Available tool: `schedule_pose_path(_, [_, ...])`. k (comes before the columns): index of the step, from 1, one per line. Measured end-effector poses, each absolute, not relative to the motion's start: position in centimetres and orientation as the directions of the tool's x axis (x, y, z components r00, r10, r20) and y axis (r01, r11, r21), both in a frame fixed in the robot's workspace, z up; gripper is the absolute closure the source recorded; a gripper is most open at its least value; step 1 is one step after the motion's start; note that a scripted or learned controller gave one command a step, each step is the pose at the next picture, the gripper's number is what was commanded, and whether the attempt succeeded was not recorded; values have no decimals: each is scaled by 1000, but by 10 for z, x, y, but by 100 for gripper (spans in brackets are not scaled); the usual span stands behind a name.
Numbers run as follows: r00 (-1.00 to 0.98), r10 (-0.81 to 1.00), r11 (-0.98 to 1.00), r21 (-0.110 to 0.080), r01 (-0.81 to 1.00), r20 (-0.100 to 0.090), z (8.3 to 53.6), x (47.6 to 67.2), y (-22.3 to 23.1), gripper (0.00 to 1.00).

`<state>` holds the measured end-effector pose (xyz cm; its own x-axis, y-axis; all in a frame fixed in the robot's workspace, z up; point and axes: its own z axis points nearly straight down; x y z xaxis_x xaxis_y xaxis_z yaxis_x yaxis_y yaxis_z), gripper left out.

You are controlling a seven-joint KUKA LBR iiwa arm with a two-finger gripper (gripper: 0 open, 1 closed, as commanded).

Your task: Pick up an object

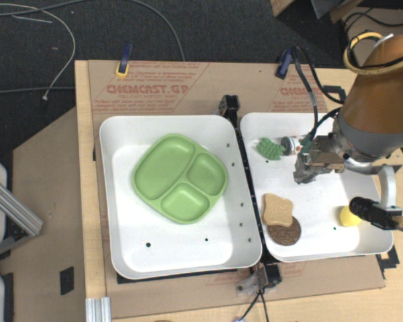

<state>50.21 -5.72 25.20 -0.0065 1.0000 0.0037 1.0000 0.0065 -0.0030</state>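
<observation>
Pincer (303, 175), finger state unclear, hangs above the right bin (322, 240), just beside green toy (271, 149).

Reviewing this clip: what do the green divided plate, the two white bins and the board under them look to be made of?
The green divided plate looks like moulded plastic, matte, with soft rounded compartment edges and even colour. The left bin and right bin look like smooth white plastic with rounded rims, possibly thin formed sheet. The board under them looks like brown paper-faced sheet with red print; what lies under that facing I cannot tell.
</observation>
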Motion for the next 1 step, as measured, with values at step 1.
schedule_pose_path(1, [-7, 1000, 7, -2, 1000, 4, 258, 498, -4, 100])
